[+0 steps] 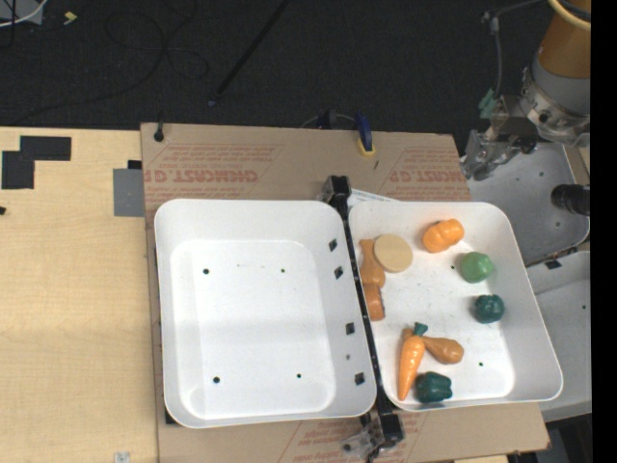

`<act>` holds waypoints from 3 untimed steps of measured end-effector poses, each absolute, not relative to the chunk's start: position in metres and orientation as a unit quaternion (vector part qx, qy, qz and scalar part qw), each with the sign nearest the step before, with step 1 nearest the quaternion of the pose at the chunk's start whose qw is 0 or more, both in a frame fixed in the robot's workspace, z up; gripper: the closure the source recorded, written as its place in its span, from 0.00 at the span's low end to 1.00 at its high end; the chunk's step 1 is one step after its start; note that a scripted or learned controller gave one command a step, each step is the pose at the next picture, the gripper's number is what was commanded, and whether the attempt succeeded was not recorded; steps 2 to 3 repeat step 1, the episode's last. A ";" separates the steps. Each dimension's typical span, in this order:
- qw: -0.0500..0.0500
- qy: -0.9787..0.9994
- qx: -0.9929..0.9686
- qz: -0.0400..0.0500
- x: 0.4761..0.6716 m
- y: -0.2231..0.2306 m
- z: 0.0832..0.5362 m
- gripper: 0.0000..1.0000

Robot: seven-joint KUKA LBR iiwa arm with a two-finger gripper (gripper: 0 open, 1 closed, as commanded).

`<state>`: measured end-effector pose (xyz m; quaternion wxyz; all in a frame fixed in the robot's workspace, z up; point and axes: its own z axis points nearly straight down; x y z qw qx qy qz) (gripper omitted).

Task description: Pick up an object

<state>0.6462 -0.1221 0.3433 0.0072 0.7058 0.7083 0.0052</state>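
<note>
The right bin [540, 355] holds several toy foods. An orange pumpkin-like piece [442, 234] lies at the back, with a tan round disc [392, 253] and a long orange piece [371, 283] near the divider. A light green ball [473, 266] and a dark green broccoli-like piece [489, 308] lie on the right. A carrot [412, 360], a brown-orange piece [444, 349] and a dark green pepper [433, 387] sit at the front. My gripper [485, 154] hangs above the bench past the bin's back right corner, apart from every object.
The left bin [174, 355] stands beside the right one, joined by a black clip strip [352, 297]. Both rest on a cardboard sheet [251, 167]. A blue clamp [364, 135] sits at the cardboard's back edge. Wooden bench top [67, 316] spreads to the left.
</note>
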 end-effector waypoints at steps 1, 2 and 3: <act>0.000 0.707 0.707 -0.001 0.644 -0.137 0.337 1.00; 0.000 0.707 0.707 -0.001 0.644 -0.137 0.337 1.00; 0.000 0.707 0.707 -0.001 0.644 -0.137 0.337 1.00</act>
